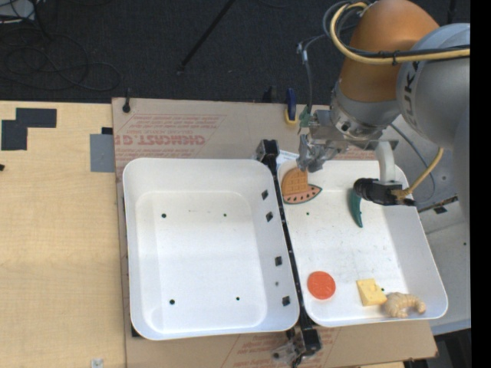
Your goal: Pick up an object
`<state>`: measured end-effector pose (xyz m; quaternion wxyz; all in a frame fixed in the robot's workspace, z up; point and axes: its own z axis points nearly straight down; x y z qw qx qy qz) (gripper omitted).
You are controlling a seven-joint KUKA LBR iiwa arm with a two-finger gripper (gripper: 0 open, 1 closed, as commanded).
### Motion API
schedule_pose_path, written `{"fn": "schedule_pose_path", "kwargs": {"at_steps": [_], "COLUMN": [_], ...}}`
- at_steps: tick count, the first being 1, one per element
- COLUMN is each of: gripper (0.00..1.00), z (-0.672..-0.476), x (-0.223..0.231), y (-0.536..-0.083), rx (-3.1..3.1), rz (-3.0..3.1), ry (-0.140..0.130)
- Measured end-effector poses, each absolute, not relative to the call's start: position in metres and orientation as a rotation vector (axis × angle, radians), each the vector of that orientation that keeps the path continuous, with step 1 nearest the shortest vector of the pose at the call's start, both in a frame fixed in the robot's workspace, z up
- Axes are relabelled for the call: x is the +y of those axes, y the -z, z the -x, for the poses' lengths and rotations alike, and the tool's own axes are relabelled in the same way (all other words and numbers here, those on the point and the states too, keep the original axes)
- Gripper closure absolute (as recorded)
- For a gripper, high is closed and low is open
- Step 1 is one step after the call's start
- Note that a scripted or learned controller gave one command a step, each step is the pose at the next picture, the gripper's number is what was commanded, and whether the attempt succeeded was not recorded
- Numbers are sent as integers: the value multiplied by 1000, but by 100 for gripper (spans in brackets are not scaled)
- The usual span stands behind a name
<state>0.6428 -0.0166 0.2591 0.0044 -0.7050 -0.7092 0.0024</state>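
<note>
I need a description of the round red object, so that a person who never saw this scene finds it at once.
Look at the right bin of the two white bins. Near its front edge lies a row of three small things; the red disc is the one closest to the divider between the bins. It is flat, round and orange-red, unlike the yellow block and the tan lumpy piece beside it.

Two bins sit side by side on a cardboard sheet (192, 129). In the right bin (406, 259), a wedge-shaped piece (297, 186) lies at the far left corner below the gripper (311, 159), with a curved piece (357, 205) to its right. Along the near edge lie a disc (321, 285), a block (370, 291) and a lumpy piece (403, 304), left to right.
</note>
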Motion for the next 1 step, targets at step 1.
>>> {"fn": "schedule_pose_path", "kwargs": {"at_steps": [1], "gripper": [100], "z": [-643], "x": [-135], "y": [-238], "rx": [-2212], "rz": [2231], "ry": [-8]}}
